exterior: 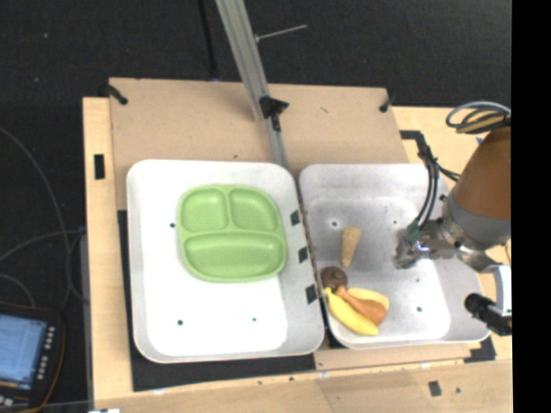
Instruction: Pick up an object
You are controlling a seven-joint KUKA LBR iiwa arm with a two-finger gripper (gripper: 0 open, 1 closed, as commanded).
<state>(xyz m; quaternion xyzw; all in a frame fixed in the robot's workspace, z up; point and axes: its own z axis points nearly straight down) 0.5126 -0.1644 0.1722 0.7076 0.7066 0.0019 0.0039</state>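
Camera view
End effector (411,253): at the end of the grey arm with its orange band (486,179), which comes in over the bench's right edge; it hangs low over the right part of the right bin.
End effector state: seen from above, the fingers are too small and blurred to judge, so whether they are spread or closed cannot be told; nothing is visible between them.
Right bin (379,183): white and shallow, toward the bench's right edge.
Right bin contents: a tan cone-shaped piece (349,245) lies near the middle, well apart from the end effector; a brown round piece (333,277), a yellow banana (346,317) and an orange piece (365,303) are bunched together in the bin's front-left corner, touching one another.
Left bin (155,317): white and shallow, just beside the right bin, toward the bench's left edge.
Left bin contents: a green divided plate (231,233) with three compartments sits in the rear half.
Bench (344,127): tan board under both bins, with a metal pole (245,50) rising from its rear edge.
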